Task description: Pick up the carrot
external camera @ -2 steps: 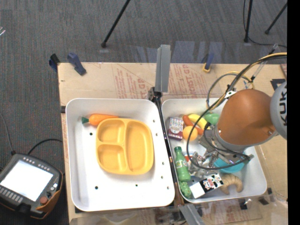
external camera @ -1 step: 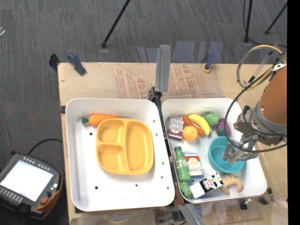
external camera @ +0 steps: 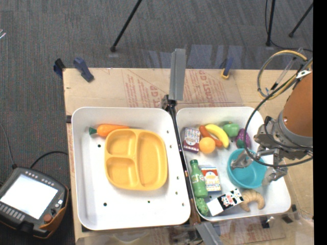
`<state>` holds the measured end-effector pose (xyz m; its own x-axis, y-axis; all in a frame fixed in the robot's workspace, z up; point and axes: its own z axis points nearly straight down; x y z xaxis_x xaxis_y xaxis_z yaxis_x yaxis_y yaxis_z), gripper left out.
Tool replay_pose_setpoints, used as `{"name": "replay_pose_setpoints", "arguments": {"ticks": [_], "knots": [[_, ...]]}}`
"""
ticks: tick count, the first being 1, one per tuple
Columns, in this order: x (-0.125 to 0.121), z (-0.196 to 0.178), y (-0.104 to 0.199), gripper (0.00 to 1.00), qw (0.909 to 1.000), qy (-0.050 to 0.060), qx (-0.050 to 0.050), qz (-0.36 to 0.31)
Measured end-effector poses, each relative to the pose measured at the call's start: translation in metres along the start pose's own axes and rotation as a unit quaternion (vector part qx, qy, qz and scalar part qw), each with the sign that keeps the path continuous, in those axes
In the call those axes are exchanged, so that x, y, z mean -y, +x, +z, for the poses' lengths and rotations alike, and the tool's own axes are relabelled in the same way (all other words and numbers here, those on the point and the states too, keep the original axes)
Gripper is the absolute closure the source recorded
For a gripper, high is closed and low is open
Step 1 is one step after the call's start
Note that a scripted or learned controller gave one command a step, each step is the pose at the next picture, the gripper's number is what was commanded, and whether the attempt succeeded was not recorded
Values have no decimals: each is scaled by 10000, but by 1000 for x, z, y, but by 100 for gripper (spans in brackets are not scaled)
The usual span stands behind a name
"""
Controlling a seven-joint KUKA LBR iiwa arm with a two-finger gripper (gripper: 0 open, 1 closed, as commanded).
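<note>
**Carrot in left bin, gripper over right bin**

Carrot [external camera: 110, 129] lies in left bin [external camera: 82, 188], far-left corner, touching top edge of yellow tray [external camera: 136, 158]. Gripper [external camera: 260, 168] hangs over right bin [external camera: 278, 200], above teal bowl [external camera: 246, 173], fingers spread apart w/ nothing between. Well apart from carrot. Banana [external camera: 217, 134] & orange [external camera: 207, 145] sit nearby.

Carrot [external camera: 110, 129] lies in the left bin [external camera: 82, 188], touching the yellow tray's [external camera: 137, 158] upper-left edge. Gripper [external camera: 260, 167] hangs over the teal bowl [external camera: 245, 176] in the right bin [external camera: 278, 198], well apart from the tray.
</note>
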<state>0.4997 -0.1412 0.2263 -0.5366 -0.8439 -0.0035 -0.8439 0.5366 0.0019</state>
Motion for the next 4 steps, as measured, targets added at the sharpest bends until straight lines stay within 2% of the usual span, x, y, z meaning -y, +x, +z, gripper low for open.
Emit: {"name": "replay_pose_setpoints", "arguments": {"ticks": [1,2,3,4], "knots": [[15,98,-67,0,9990,-54,-17,446],[47,133,-93,0,9923,32,-3,1239],[49,132,-93,0,9732,61,11,2300],[39,131,-86,0,9694,72,40,2453]]}}
